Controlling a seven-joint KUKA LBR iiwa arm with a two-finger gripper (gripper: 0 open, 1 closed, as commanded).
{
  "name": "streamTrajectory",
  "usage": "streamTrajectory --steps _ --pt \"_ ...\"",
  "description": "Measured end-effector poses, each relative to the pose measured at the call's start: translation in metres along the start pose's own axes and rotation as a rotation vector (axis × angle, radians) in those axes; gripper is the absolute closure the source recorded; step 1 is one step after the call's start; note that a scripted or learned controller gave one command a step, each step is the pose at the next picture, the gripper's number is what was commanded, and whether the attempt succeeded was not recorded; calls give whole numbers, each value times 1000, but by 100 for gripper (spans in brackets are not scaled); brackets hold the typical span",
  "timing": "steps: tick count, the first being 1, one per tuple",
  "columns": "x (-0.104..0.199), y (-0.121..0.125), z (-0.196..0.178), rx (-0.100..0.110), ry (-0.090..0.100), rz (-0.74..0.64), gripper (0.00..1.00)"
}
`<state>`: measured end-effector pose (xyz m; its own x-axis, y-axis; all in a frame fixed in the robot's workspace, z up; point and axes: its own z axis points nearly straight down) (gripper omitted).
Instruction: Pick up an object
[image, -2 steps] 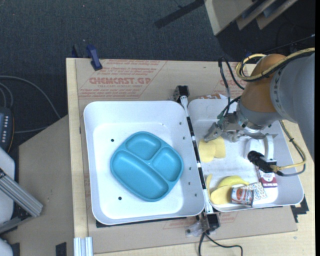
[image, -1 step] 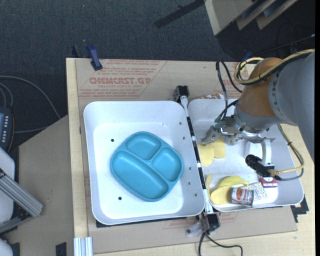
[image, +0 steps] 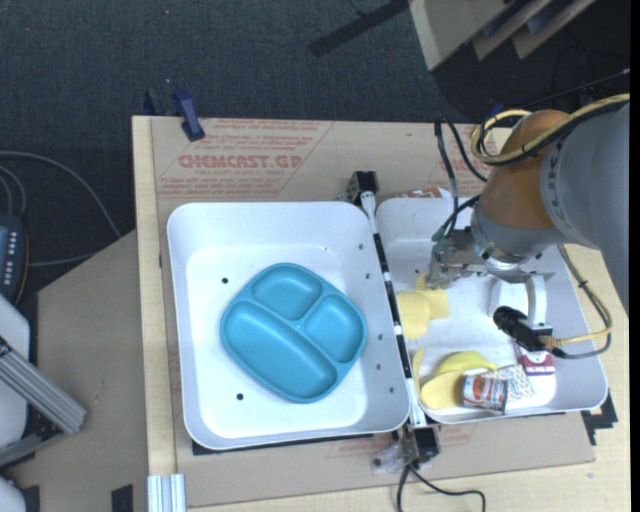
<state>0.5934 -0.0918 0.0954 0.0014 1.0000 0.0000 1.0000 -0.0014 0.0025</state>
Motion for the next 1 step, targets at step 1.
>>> streamTrajectory --steps 1 --pt "0 0 0 0 0 0 0"
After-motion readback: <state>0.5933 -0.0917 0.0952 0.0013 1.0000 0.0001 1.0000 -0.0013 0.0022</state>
